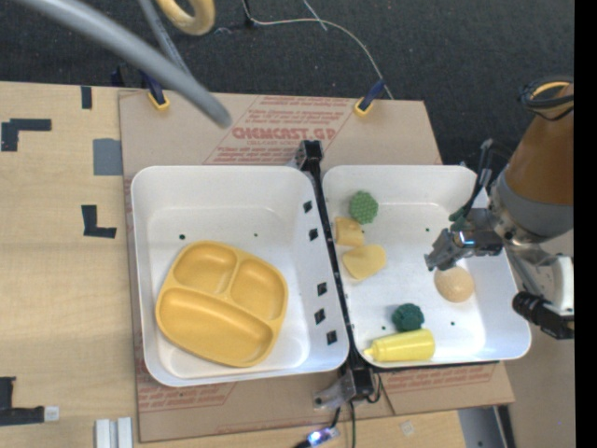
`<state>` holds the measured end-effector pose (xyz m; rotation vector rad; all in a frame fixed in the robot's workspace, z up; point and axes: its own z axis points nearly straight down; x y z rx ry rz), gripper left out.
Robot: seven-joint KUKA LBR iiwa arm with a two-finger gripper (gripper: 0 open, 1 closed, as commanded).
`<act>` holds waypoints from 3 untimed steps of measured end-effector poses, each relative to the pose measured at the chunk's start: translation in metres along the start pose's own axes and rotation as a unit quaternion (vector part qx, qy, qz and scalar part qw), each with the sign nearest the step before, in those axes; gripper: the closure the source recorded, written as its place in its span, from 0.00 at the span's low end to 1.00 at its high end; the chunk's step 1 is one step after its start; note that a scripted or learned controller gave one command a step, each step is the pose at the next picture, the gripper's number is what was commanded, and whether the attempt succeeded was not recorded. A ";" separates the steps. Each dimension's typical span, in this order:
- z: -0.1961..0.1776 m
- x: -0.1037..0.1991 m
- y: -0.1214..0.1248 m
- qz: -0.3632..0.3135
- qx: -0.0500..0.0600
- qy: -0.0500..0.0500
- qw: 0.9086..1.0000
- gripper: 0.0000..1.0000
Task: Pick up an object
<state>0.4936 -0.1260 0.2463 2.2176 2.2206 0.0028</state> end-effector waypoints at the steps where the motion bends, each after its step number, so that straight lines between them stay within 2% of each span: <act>1: 0.006 0.061 0.020 -0.003 0.003 0.001 1.000 1.00; 3: 0.026 0.175 0.052 -0.003 0.003 0.001 1.000 1.00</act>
